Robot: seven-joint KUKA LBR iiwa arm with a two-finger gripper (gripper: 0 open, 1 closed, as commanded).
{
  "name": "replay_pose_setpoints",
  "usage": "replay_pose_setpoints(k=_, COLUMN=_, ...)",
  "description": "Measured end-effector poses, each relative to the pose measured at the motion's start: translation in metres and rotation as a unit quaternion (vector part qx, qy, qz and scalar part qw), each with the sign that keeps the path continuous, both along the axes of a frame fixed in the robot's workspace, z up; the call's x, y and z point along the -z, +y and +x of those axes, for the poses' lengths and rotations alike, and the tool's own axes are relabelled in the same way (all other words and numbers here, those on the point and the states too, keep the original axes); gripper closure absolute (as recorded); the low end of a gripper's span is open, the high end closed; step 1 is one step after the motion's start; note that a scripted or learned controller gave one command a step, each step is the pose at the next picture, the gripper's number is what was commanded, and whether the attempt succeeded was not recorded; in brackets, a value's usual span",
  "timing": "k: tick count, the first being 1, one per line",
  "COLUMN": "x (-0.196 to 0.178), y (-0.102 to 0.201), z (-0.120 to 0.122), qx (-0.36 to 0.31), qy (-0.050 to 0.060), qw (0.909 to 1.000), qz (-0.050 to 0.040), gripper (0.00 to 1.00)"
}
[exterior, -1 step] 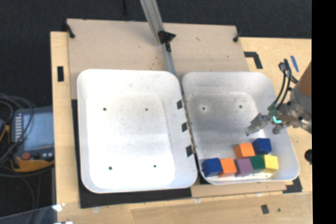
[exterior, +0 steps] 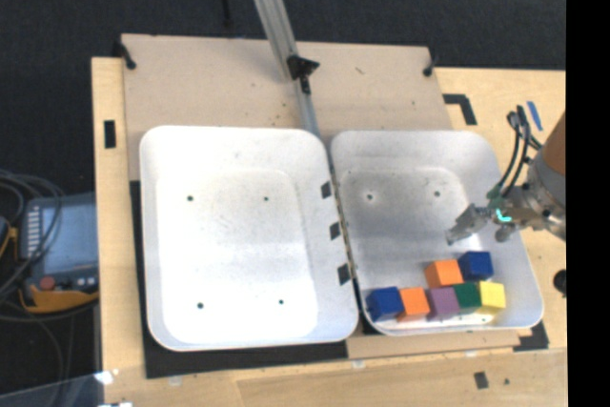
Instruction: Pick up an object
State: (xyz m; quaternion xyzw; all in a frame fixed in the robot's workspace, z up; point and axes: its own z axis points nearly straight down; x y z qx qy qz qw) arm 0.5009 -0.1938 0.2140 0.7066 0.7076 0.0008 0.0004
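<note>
Several small cubes lie at the front of the right bin [exterior: 400,176]: a blue cube [exterior: 384,301], an orange cube [exterior: 415,301], a purple cube [exterior: 444,301], a green cube [exterior: 467,295], a yellow cube [exterior: 492,294], a second orange cube [exterior: 443,273] and a second blue cube [exterior: 476,264]. My gripper [exterior: 474,222] reaches in from the right edge and hangs just above and behind the second blue cube. A grey finger [exterior: 465,224] points left over the bin floor. Nothing shows between the fingers.
The left bin [exterior: 233,234] sits beside the right one, joined by clips along the middle seam. A metal pole [exterior: 272,14] slants up from the bins' back edge. A pendant with cables [exterior: 52,253] lies off the bench at left.
</note>
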Motion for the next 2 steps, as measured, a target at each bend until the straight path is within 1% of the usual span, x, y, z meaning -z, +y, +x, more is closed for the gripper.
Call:
replay_pose_setpoints(k=1, x=0.061, y=-0.004, z=0.004, qx=0.001, qy=0.003, qw=1.0, qz=-0.0009, gripper=0.0)
replay_pose_setpoints(k=2, x=0.092, y=-0.005, z=0.007, qx=-0.001, qy=-0.003, qw=1.0, qz=-0.0017, gripper=0.0)
